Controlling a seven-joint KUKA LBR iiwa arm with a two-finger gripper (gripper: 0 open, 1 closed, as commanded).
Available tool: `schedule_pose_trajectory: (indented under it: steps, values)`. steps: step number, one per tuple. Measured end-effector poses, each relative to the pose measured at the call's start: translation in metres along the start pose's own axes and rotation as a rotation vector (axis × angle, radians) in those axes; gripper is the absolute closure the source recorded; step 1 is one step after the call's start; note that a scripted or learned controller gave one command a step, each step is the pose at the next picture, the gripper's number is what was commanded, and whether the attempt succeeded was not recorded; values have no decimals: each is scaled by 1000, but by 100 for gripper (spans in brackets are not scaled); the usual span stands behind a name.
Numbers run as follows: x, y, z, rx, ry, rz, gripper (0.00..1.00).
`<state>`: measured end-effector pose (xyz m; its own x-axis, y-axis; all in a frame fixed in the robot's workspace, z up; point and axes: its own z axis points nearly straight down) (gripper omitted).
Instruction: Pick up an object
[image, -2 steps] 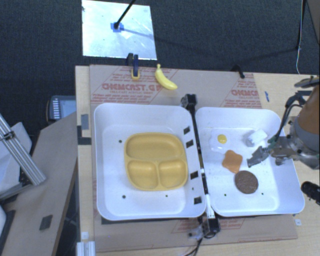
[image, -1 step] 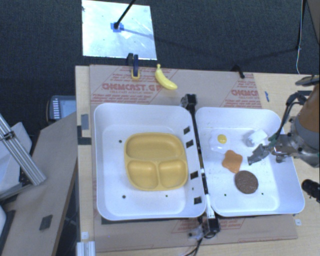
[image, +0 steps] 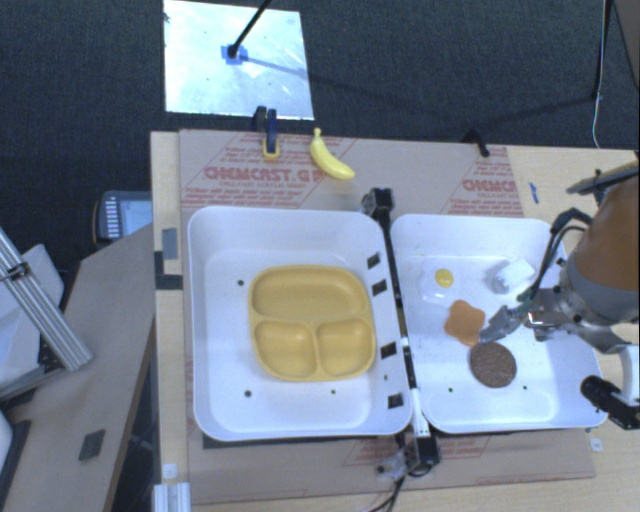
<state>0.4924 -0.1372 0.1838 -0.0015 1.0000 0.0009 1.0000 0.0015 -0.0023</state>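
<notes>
The right bin (image: 480, 236) holds a few small objects. An orange piece (image: 463, 320) lies near its middle, and a brown round disc (image: 493, 364) sits just in front of it. Toward the back are a small yellow item (image: 443, 278) and a pale white-grey item (image: 511, 272). My gripper (image: 500, 323) reaches in from the right and hovers low. Its tip is right beside the orange piece's right edge and just above the brown disc. I see nothing held in it.
The left bin (image: 220, 300) carries a yellow divided plate (image: 308, 322). A banana (image: 331, 158) lies on the cardboard behind the bins, next to a yellow clamp (image: 270, 135). A black divider (image: 392, 300) runs between the bins. The arm's body (image: 605, 270) overhangs the right bin's right side.
</notes>
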Motion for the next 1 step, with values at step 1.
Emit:
schedule_pose_trajectory:
  steps: [1]
  values:
    - [-7,0,45,1,0,1,0]
